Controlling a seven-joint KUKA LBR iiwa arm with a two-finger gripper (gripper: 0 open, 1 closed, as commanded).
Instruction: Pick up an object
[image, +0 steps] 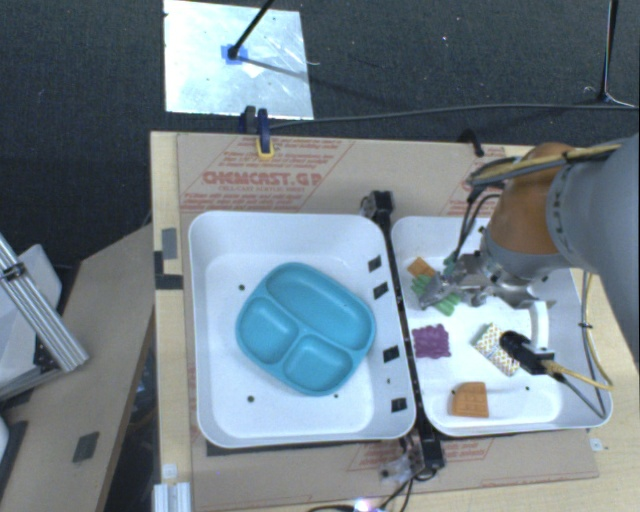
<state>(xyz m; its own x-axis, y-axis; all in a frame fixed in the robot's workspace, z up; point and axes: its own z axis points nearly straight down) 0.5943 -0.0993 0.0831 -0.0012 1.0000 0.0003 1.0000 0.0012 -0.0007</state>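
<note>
Gripper (447, 288) sits low over the green object (436, 293) near the right bin's (570, 412) left wall; you can't tell its opening or whether it has hold. Green piece looks light, rigid, plastic; take it across its narrow middle.

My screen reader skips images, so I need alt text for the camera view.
A grey arm reaches from the right, its gripper low over a green object in the right bin, beside purple, orange and patterned pieces. The left bin holds a blue divided plate.
</note>
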